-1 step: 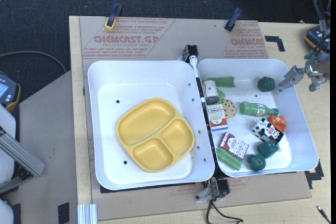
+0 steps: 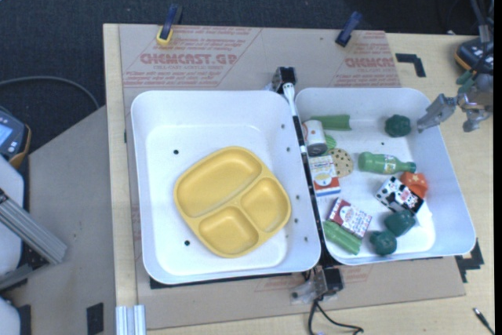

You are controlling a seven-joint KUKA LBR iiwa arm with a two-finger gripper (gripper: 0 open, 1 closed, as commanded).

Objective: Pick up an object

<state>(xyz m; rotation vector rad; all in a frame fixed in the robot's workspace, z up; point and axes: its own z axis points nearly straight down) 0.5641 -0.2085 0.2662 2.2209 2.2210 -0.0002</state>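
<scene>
The right white bin (image 2: 447,169) holds several small objects. Among them are a dark green round toy (image 2: 398,125), a green bottle (image 2: 384,163), a black-and-white spotted toy (image 2: 394,195) with an orange piece (image 2: 416,183), a red and white box (image 2: 349,217) and a small can (image 2: 315,137). My gripper (image 2: 453,114) hangs over the bin's upper right rim, just right of the dark green round toy. Its two grey fingers stand apart with nothing between them, so it is open.
The left white bin (image 2: 157,129) holds a yellow divided plate (image 2: 232,202). More green toys (image 2: 384,242) and a small carton (image 2: 324,173) crowd the right bin's lower and left parts. Clamps (image 2: 166,26) hold the brown board at the back.
</scene>
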